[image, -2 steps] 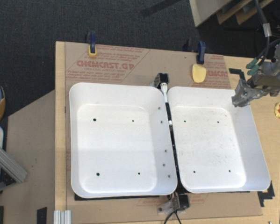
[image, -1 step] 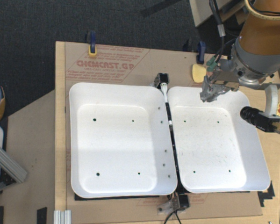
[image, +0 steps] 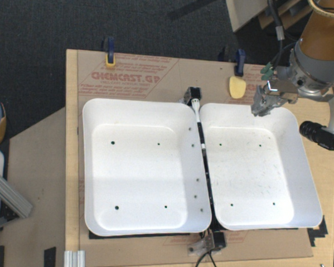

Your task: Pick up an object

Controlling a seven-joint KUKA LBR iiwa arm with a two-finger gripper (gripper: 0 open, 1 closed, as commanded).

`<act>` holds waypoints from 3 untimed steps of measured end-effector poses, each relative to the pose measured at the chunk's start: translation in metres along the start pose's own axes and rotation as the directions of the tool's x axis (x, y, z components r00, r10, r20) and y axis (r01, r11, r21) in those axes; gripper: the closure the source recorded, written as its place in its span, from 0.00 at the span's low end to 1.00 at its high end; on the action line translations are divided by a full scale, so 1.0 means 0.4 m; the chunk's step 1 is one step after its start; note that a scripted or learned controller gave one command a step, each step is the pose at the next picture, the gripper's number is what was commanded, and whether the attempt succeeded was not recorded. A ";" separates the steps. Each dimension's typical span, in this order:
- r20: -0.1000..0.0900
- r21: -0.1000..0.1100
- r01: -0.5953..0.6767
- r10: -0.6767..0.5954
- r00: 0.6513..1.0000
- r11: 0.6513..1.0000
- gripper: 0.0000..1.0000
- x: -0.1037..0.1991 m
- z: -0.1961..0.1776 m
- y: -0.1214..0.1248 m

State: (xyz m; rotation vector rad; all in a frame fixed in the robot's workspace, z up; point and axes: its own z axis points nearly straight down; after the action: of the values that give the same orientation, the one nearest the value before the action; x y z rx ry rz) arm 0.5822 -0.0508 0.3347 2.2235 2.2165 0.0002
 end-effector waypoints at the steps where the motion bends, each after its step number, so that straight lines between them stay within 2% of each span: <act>1: -0.004 0.010 0.010 -0.010 1.000 1.000 1.00 0.158 0.182 0.101; 2: 0.000 -0.005 0.000 0.000 1.000 1.000 1.00 0.082 0.068 0.108; 3: 0.001 -0.006 0.000 0.000 1.000 1.000 1.00 0.018 -0.023 0.090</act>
State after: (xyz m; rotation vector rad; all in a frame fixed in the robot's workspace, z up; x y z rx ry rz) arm 0.6183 -0.0437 0.3440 2.2201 2.2132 0.0059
